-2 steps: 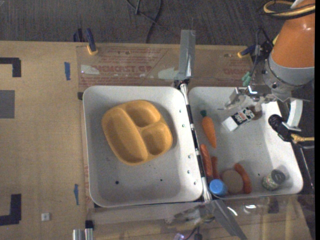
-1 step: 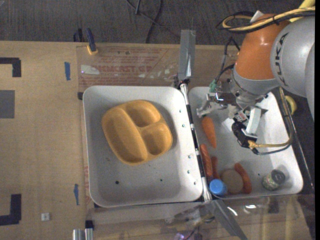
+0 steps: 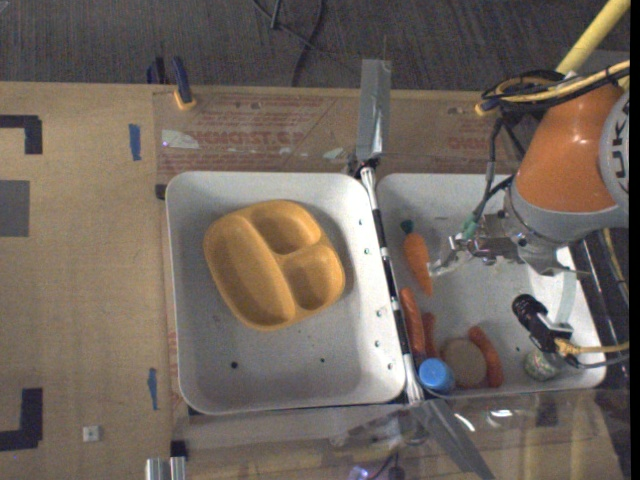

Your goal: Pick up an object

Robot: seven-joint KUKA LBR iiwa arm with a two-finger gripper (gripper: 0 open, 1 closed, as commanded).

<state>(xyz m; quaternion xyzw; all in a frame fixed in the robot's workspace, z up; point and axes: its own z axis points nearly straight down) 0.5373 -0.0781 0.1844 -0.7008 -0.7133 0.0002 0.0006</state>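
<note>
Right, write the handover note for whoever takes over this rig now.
Gripper: over the right bin, next to the carrot; I cannot tell from this view whether it is open or shut.
Things: the right bin also holds a red sausage, a tan disc and a blue-capped item. The left bin holds a yellow divided plate.
Done: the arm is positioned over the right bin.
Left: nothing appears lifted yet. Grasp one object, probably the carrot, and raise it.
</note>
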